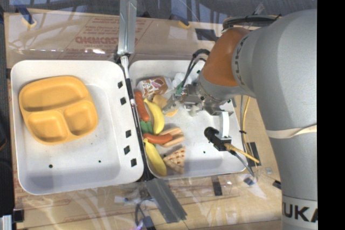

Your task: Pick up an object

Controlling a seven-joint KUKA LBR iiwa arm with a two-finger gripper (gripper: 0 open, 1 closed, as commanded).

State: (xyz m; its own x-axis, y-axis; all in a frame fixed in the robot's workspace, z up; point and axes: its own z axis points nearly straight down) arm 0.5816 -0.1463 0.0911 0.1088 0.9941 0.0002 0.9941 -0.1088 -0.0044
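The gripper, grip state untellable, hangs over the right bin; next, probably descend onto the food pile.

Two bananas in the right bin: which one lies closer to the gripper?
The upper banana, beside the snack packet. It sits nearer the gripper than the lower banana, which lies at the bin's front corner.

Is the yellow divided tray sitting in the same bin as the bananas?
No. The yellow tray lies in the left bin, while the bananas lie in the right bin.
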